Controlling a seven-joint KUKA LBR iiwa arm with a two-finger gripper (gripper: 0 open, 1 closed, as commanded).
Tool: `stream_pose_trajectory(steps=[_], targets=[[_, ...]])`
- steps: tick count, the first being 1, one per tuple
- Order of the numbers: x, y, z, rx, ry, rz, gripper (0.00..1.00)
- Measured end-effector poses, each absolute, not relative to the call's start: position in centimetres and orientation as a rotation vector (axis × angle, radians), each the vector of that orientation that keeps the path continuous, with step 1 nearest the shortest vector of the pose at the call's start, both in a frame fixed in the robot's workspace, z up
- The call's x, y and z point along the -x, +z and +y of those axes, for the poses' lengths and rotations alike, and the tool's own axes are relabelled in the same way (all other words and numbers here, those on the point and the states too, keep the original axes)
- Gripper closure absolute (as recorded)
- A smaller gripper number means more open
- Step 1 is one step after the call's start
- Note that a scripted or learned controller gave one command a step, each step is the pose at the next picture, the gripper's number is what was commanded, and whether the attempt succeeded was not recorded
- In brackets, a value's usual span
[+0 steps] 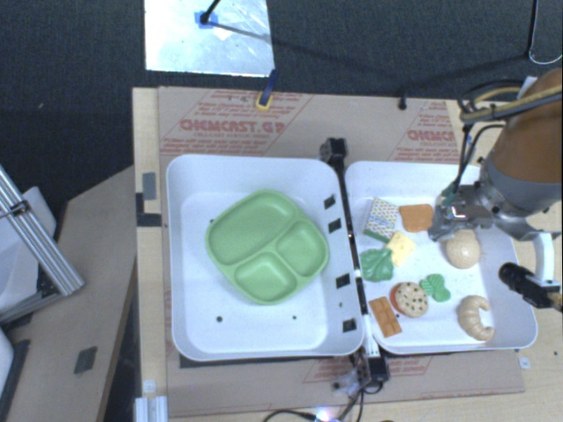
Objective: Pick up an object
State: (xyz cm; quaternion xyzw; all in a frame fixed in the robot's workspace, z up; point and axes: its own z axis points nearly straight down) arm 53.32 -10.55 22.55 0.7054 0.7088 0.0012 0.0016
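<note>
cardboard-topped bench (229, 117), two white bins (189, 262), dark carpet.

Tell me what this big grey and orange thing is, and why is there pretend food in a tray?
It is a robot arm, reaching in from the right. One camera looks down from above. On the bench sit two white bins. The left bin holds a green plate with sections. The right bin holds toy food: a cookie, a croissant, cheese, a green leaf and more. The arm's gripper hangs by a pale bread roll. I can't tell whether it holds anything.
</note>
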Motion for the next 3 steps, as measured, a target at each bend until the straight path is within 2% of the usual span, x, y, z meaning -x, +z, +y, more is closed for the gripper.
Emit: stream_pose_trajectory(steps=[1, 2, 3], targets=[[-55.5, 22.5, -5.8, -2.209, 0.006, 2.231, 1.0], [-56.5, 23.5, -0.7, -2.209, 0.006, 2.233, 1.0], [-56.9, 21.9, 4.5, -2.212, 0.002, 2.233, 1.0]])
